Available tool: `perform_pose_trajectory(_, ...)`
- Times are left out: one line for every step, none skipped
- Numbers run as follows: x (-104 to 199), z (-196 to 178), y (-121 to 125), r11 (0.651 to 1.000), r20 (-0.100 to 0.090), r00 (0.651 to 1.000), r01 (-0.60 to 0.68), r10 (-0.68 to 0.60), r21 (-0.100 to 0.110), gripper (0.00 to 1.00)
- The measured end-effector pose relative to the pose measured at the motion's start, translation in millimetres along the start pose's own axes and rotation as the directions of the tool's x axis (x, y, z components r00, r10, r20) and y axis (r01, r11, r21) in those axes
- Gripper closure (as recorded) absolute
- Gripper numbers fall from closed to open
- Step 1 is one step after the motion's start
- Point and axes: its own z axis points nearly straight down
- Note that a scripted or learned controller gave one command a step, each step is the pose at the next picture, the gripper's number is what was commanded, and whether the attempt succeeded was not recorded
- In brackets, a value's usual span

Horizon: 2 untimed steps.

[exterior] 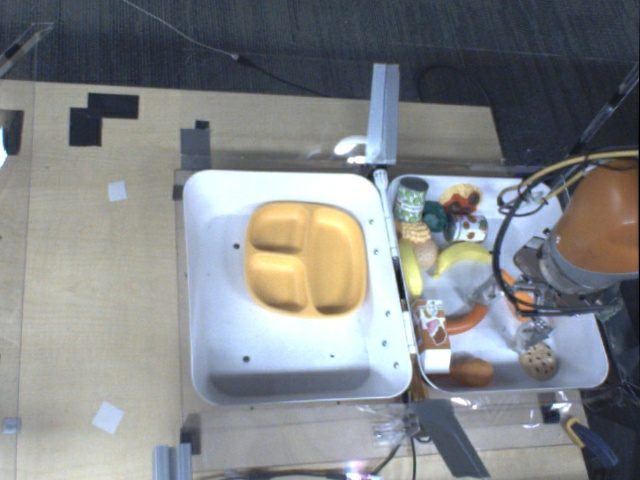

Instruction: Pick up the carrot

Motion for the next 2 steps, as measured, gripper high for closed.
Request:
perform_pose_trajectory(-5.4,-1.0,39.2,0.997,0.001,0.997,-0.079,0.079,0.002,0.0)
perform_pose_trajectory(-9.4,-14.2,37.3,0.997,0.009,0.997,-0.075,0.075,0.009,1.0)
